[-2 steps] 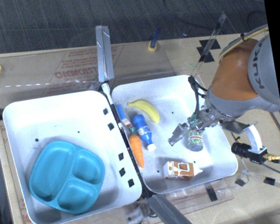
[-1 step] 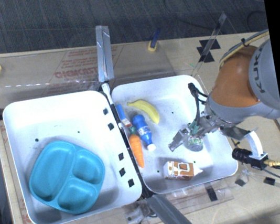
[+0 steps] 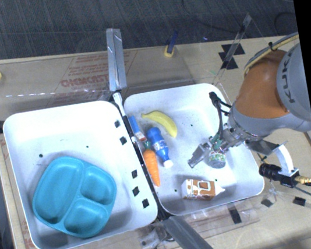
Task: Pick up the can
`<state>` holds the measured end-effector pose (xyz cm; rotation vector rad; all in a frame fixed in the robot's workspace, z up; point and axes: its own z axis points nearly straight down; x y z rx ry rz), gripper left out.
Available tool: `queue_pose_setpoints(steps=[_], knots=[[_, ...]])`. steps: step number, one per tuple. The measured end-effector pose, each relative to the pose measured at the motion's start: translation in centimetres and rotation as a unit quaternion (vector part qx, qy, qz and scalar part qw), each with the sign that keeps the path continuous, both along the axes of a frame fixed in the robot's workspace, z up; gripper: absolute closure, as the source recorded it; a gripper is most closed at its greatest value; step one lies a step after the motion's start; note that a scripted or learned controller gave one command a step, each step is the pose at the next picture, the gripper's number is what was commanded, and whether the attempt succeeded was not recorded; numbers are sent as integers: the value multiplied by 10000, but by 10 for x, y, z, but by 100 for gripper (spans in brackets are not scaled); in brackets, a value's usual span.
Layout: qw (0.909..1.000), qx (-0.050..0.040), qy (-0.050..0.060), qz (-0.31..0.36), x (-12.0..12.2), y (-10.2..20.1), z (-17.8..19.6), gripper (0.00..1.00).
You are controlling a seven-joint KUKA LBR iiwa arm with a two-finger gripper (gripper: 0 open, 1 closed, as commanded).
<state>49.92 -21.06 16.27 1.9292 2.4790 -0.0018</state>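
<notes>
**End effector down at the can in the right bin**

Camera view: the surface carries two shallow white bins side by side. The left bin holds a blue divided plate. The right bin holds a banana, a blue bottle lying on its side, a carrot along the dividing wall, a small carton near the front edge, and the can, a small silvery cylinder with a green label, lying toward the bin's right side. The arm reaches in from the right, its orange band above the wrist, and the end effector sits right at the can. One grey finger juts to the can's left, and darker gripper parts overlap its upper right. I cannot tell whether the fingers are open or closed, nor whether the can is truly between them; metal and can blur together here.

Judging from this, the step in hand is securing the grasp before any lift. To do it well, the fingers should straddle the can's round body across its narrow width, not its ends, since a cylinder on its side will roll or squirt out of an off-centre pinch. Closing should be firm and centred, and the lift straight up, clear of the carton just in front and the bin's right wall nearby.
</notes>
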Motion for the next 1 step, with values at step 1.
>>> queue_pose_setpoints(steps=[1], knots=[[9968,-3,-2,-795,-8,17,17,0]])
